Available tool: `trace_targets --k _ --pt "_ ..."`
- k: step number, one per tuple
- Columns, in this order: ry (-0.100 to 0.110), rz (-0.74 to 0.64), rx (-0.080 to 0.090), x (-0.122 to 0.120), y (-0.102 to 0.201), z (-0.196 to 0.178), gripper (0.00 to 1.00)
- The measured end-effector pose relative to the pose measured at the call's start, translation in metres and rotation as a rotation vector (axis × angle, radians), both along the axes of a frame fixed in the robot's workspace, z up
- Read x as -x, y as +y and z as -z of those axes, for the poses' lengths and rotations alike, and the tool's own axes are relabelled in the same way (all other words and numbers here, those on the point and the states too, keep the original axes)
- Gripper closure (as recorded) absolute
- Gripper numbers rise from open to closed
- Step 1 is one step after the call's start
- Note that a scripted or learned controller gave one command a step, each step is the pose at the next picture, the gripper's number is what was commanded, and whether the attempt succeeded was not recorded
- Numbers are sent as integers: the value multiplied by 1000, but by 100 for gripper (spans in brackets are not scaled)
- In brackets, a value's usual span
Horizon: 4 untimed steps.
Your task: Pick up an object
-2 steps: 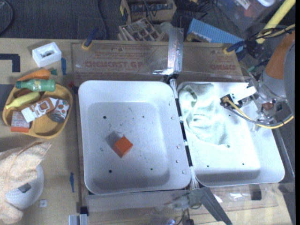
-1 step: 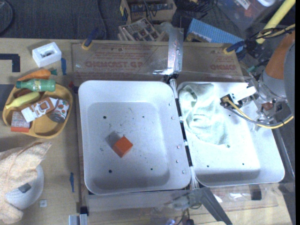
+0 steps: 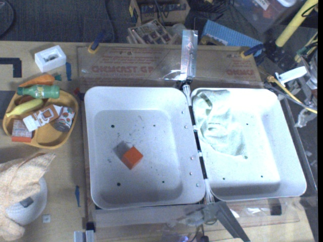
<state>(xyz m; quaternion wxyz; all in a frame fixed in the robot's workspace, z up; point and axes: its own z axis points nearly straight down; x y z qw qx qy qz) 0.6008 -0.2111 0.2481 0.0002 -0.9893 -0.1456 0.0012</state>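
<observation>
Red block lettering is running along the brown cardboard sheet (image 3: 151, 64) lying behind the two bins; on its left half the print is reading roughly "CHEKCAST", with the last letters too blurred to settle, and a shorter red word on the right half is staying illegible. Small packets (image 3: 48, 116) in the yellow bowl (image 3: 38, 142) are carrying printed labels, all too small to make out. No other writing is showing clearly enough to read.

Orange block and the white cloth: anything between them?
In the camera view, bare floor of the left bin, then the ridge where both bins' rims meet. The orange block lies in the left bin, the white cloth in the right.
</observation>
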Motion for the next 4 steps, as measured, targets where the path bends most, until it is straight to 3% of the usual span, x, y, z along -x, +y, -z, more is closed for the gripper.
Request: trace_targets --k 1,2,3,4 --pt "2 80 -3 39 -4 136 0" --pt "-1 -36 -1 -15 59 91 0" --pt "0 10 0 -1 21 15 0" --pt "3 91 -2 8 -6 107 0"
